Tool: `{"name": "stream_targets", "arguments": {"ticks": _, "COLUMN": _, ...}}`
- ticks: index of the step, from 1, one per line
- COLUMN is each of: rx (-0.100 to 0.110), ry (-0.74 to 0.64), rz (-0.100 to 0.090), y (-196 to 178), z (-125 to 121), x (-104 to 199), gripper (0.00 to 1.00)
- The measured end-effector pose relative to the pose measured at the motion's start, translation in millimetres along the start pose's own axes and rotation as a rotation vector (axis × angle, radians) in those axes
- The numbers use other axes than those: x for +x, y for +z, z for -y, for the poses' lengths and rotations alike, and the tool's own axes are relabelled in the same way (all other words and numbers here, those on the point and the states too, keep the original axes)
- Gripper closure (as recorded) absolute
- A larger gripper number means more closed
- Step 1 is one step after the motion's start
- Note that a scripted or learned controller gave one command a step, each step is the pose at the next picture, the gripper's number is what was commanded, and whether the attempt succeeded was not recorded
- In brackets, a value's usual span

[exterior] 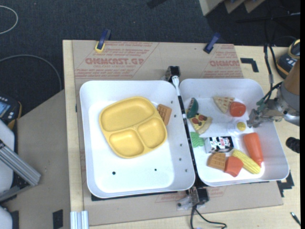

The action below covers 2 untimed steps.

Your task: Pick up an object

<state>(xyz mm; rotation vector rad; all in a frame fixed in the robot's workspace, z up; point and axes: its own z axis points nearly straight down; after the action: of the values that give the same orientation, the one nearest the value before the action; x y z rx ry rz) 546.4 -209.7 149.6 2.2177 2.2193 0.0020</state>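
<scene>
White right bin's rim edge meets end effector above carrot.

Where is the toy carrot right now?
The toy carrot lies in the right bin, near its right wall, just above the corn cob and below the end effector.

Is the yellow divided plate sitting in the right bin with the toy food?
No, the yellow divided plate lies in the left bin, with the waffle piece by its edge.
</scene>
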Motion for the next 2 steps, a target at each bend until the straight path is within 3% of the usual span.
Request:
{"name": "stream_targets", "arguments": {"ticks": 1, "rx": -0.002, "ry": -0.001, "rz": 0.0, "y": -49.7, "z": -1.4, "x": 9.6, "gripper": 1.0}}
{"name": "stream_targets", "arguments": {"ticks": 2, "rx": -0.001, "ry": -0.001, "rz": 0.0, "y": -77.0, "z": -2.6, "x": 9.5, "gripper": 1.0}}
